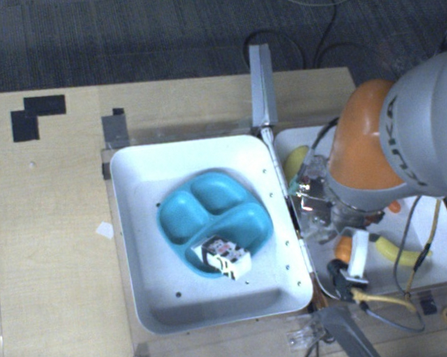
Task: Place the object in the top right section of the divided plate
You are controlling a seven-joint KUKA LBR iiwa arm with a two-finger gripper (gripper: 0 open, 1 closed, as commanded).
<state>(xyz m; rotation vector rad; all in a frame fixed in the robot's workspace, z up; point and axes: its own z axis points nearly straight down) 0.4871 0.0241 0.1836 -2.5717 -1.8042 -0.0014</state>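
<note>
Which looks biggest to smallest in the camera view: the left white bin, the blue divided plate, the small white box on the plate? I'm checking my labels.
1. Left white bin, clearly largest.
2. Blue divided plate, lying inside that bin.
3. Small white box, resting on the plate's lower section.

The gaps are plain, so camera nearness does not change the order.

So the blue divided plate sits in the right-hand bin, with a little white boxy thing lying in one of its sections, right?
Not quite. The camera view shows the blue divided plate in the left-hand bin, not the right-hand one. The rest holds: a little white boxy thing does lie in one of its sections, the one nearest the bottom of the picture.
</note>
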